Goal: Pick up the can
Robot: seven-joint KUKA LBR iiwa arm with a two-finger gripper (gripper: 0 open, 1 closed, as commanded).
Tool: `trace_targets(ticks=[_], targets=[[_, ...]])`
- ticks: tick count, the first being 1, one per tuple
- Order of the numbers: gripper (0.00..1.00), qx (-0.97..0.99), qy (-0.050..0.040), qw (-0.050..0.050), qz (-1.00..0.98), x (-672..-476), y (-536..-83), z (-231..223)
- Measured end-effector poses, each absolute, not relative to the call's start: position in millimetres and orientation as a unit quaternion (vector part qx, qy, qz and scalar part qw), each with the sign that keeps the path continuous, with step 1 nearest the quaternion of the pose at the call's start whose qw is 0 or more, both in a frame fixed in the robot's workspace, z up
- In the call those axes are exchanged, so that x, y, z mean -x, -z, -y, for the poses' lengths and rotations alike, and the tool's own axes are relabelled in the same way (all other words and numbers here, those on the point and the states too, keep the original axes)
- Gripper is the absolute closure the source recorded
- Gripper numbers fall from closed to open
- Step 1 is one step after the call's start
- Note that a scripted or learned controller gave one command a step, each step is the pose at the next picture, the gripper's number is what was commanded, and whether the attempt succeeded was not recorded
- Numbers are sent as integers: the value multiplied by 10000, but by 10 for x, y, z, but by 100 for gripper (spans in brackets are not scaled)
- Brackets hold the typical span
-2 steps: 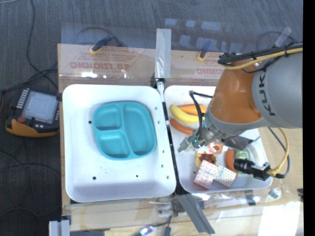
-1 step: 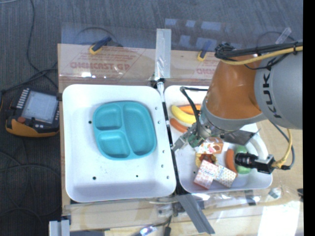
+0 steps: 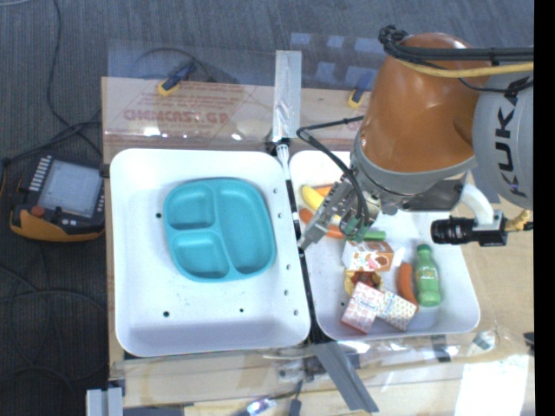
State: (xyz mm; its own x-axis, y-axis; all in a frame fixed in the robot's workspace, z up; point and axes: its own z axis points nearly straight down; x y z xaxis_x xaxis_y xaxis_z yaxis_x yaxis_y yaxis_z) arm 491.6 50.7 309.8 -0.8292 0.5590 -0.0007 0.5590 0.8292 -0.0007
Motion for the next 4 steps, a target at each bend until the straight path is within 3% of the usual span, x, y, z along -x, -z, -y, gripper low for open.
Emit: trace_targets(ticks=[1, 2, 3, 4], targets=[[100, -1651, -1, 22, -9863, -4849, -3862, -813], [100, -546, 0, 27, -9985, -4850, -4350, -815], [100, -551, 0, 51, -9985, -4864, -4451, -817], [100, 1346, 4, 20, -9909, -5047, -3792, -438]])
